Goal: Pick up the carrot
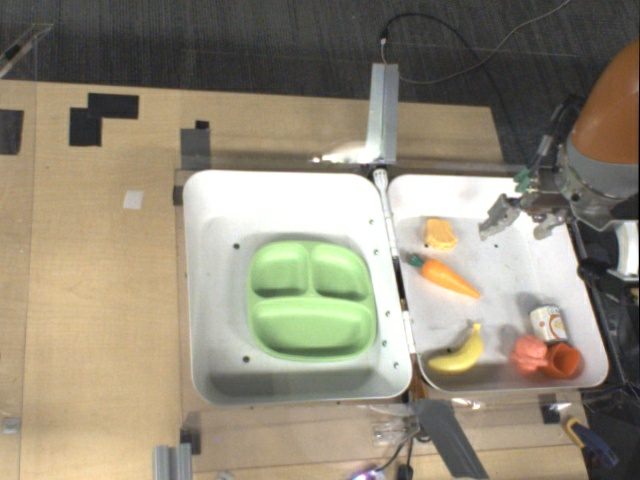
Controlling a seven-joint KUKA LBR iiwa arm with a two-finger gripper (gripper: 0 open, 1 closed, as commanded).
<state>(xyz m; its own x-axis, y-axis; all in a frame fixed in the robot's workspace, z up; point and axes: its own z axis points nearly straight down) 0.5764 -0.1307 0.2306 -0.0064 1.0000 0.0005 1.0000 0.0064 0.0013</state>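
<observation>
An orange carrot (447, 277) with a small green top lies near the left wall of the right bin (590, 368), its tip pointing toward the lower right. My gripper (520, 219) hangs over the bin's upper right part, up and to the right of the carrot and well apart from it. Its two grey fingers (495, 216) are spread, with nothing between them.
A yellow-orange block (440, 233) sits just above the carrot. A banana (458, 352) lies at the bin's front, with a small white can (547, 321) and a red-orange toy (546, 357) at the front right. The left bin (205, 268) holds a green divided plate (312, 299).
</observation>
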